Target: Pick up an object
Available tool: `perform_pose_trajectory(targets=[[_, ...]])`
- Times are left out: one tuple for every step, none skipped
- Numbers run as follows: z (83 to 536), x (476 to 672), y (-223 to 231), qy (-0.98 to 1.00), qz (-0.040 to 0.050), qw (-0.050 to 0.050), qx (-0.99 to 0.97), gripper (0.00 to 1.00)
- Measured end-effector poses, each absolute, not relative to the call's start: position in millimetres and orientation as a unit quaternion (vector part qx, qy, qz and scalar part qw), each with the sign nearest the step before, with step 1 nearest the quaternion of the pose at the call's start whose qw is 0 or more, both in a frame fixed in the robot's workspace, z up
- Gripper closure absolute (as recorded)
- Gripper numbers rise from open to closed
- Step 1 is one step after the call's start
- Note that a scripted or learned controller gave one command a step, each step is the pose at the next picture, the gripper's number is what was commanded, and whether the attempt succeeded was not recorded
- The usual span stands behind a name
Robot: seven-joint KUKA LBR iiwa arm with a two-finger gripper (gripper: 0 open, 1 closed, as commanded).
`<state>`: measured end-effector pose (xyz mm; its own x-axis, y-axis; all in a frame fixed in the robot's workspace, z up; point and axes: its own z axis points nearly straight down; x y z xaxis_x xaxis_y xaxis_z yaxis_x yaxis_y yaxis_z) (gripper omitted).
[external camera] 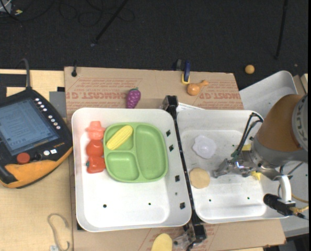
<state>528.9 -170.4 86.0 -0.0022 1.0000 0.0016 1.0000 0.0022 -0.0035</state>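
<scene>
At the far left of the bench a teach pendant (23, 135) with a lit screen and an orange-yellow underside lies on the wooden surface; below it, near the bottom edge, a small metal hook (58, 229) rests on the wood; the left bin (126, 213) follows, and inside it a red-orange toy figure (94, 147) lies along the left edge of a green divided plate (136, 153), touching or just beside it; a yellow corn cob (118, 136) sits tilted in the plate's upper-left compartment; behind this bin, on the cardboard sheet (92, 90), a purple bunch of grapes (133, 98) lies by itself; a yellow lemon-like piece (162, 241) shows at the bottom edge just below the gap between the bins; further right on the cardboard, an orange pear-shaped toy (195, 88) lies near a blue-and-yellow clamp (186, 73); the right bin (228, 208) holds a pale translucent object (204, 146) near its middle and a tan round piece (199, 178) lower down, toward the bin's left wall; the gripper (221, 170) is low in this bin, just right of the tan piece and below the pale object, and whether its fingers are spread or closed cannot be told, nor does anything show between them; the arm (280, 132) with its orange band fills the right side; a small orange ball (249, 69) lies on the dark floor behind.
</scene>
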Motion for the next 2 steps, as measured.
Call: perform_pose_trajectory(targets=[[98, 529.2, -172, -0.706, -0.0002, 0.001, -0.708, 1.00], [140, 531.3, -172, -0.707, -0.0004, -0.001, -0.708, 1.00]])
